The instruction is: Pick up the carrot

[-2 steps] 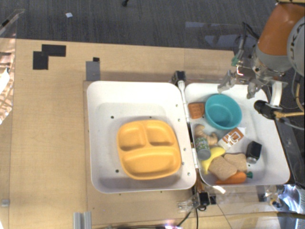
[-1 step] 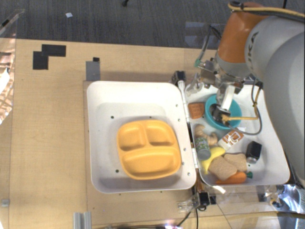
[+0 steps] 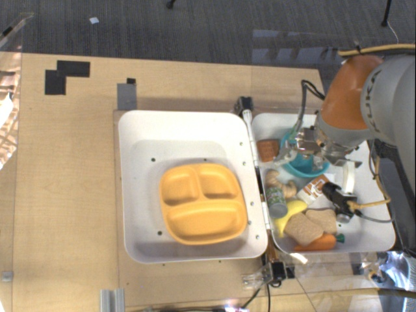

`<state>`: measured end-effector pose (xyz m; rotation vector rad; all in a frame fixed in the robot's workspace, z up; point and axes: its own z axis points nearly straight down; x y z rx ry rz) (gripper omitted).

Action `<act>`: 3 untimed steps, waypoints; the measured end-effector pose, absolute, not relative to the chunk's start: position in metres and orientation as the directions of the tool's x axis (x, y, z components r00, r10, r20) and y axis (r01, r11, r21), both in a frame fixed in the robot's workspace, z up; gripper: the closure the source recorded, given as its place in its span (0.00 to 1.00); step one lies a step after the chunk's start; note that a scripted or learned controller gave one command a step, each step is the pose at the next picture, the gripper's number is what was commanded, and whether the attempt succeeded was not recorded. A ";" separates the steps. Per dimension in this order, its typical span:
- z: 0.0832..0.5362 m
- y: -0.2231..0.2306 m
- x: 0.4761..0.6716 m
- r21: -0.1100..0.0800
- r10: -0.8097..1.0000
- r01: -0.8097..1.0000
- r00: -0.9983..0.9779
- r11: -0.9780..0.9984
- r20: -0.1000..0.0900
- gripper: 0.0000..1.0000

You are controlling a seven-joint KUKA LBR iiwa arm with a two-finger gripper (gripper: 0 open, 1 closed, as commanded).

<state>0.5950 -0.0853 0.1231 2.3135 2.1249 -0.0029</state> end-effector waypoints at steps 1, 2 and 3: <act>0.089 -0.127 0.573 0.011 0.958 0.958 -0.287 0.287 -0.006 0.00; 0.104 -0.125 0.578 0.024 0.957 0.957 -0.289 0.289 -0.011 1.00; 0.093 -0.088 0.619 0.019 0.947 0.947 -0.321 0.321 -0.012 1.00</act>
